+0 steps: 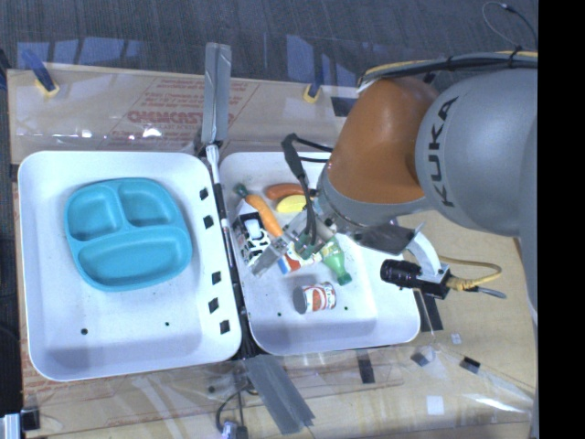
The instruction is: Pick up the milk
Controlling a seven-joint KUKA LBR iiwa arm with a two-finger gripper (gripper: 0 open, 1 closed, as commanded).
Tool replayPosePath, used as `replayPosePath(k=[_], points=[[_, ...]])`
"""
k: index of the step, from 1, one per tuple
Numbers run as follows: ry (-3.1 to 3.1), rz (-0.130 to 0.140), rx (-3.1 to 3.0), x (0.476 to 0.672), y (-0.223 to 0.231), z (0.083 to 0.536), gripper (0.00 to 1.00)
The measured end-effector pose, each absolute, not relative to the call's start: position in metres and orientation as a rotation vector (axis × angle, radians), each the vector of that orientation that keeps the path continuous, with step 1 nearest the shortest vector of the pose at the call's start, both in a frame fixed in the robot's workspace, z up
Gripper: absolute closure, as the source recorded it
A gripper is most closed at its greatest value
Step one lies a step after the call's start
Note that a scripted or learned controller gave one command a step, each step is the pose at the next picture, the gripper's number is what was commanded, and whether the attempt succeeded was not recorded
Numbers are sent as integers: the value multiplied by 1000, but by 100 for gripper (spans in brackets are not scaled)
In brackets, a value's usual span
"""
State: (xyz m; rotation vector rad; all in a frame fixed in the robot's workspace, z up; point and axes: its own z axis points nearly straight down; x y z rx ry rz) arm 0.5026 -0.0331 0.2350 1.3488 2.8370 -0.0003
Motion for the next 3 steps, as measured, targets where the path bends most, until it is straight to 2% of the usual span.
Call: replayPosePath(k=[1,2,3], points=[[2893,0,1214,519,-144,287,0],[2972,-1,1024,500,-89,191,0],[2959,0,1051,610,-49,192,0]])
